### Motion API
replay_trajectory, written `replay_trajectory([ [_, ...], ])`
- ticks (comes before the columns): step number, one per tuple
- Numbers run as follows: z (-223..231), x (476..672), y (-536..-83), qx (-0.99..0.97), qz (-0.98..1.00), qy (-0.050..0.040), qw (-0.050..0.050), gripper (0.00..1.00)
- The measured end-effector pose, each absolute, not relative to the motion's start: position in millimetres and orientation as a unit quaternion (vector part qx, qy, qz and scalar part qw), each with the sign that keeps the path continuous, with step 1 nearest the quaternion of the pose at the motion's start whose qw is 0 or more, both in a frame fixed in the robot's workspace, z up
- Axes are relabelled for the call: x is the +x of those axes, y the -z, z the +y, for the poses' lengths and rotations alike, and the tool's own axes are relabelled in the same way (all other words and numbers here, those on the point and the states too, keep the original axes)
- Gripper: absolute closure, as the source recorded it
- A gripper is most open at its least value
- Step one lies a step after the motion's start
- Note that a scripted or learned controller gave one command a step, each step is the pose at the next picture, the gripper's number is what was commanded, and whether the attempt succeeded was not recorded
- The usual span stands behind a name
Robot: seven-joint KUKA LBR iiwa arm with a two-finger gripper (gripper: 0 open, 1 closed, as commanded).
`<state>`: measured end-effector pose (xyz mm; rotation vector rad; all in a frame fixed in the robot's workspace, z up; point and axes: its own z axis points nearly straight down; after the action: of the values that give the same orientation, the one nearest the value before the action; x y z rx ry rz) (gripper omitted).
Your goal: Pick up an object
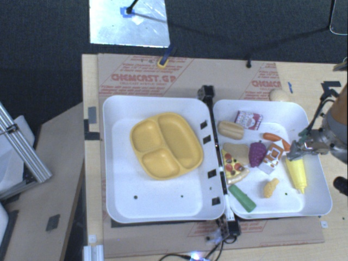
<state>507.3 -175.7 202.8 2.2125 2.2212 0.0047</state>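
Observation:
The right bin (310, 205) holds several toy foods: a hot dog bun (230, 129), a red-and-white carton (248, 119), a carrot (272, 137), purple grapes (256, 153), a small white-and-orange box (271, 157), a pizza slice (235, 167), a green stick (241, 197), a corn cob (270, 187) and a yellow mustard bottle (297, 173). My gripper (297, 150) hangs at the bin's right side, just above the mustard bottle's top end and right of the small box. Nothing shows between its fingers.
The left bin (117, 200) holds a yellow three-compartment plate (166, 144). A black divider with clips (213, 151) runs between the bins. A cream egg-like object (278, 95) lies outside the right bin's far edge. A metal sheet (129, 15) lies on the dark floor beyond.

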Motion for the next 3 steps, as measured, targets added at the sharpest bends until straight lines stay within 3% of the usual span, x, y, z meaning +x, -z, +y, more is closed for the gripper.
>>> replay_trajectory([
  [1, -176.0, 508.9, -225.9, 0.706, 0.709, -0.0012, 0.003, 1.0],
  [3, -98.9, 579.3, -242.4, 0.704, 0.71, -0.002, 0.001, 1.0],
])
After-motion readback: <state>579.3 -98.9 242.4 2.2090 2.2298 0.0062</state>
